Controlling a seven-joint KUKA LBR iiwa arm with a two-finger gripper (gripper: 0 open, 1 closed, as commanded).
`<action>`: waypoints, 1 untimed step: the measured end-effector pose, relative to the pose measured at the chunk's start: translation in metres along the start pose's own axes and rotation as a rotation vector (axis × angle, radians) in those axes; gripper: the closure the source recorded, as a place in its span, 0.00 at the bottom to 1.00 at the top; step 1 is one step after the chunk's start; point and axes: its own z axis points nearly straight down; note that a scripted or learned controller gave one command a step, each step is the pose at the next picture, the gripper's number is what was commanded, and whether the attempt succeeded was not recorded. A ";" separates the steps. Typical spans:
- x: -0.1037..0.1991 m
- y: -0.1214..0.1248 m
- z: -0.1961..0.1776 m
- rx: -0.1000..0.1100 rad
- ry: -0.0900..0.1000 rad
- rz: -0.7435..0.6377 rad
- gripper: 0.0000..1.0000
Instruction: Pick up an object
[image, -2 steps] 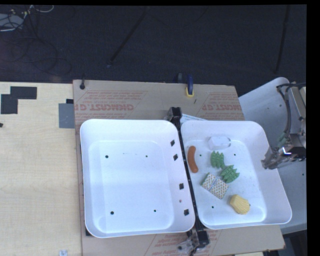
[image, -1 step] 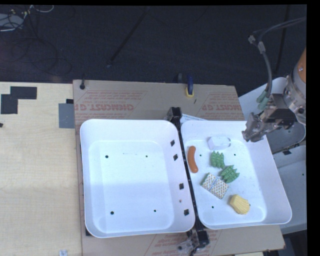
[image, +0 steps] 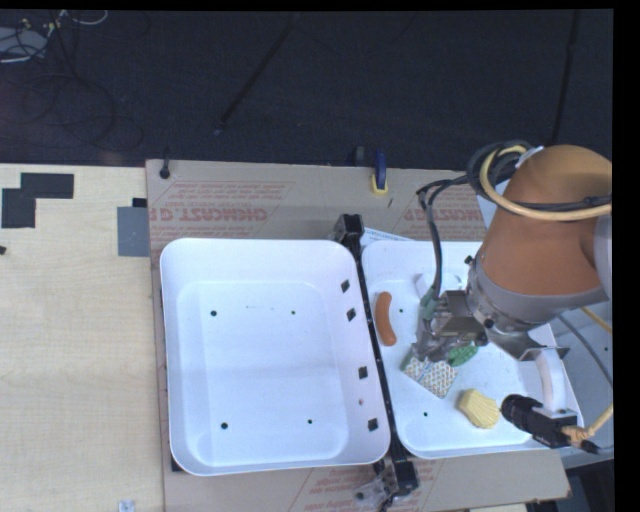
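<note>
From above, we see the gripper (image: 437, 340) lowered into the right bin (image: 415, 440), over a patterned packet (image: 432, 376) near its middle; an orange sausage (image: 384, 318) lies by the left wall, a yellow block (image: 479, 408) near the front edge. We cannot tell the gripper's opening. A clean grasp should centre on one item.

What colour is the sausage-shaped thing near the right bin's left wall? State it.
Orange-red sausage-shaped thing, clearest in the camera view.

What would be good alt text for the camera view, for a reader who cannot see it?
The gripper of a grey and orange robot arm is low in the right white bin, above a patterned pad and a green item. An orange sausage shape and a yellow piece also lie there, beside the left bin.
</note>
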 end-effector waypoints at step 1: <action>-0.147 0.000 0.079 -0.008 -0.003 0.015 1.00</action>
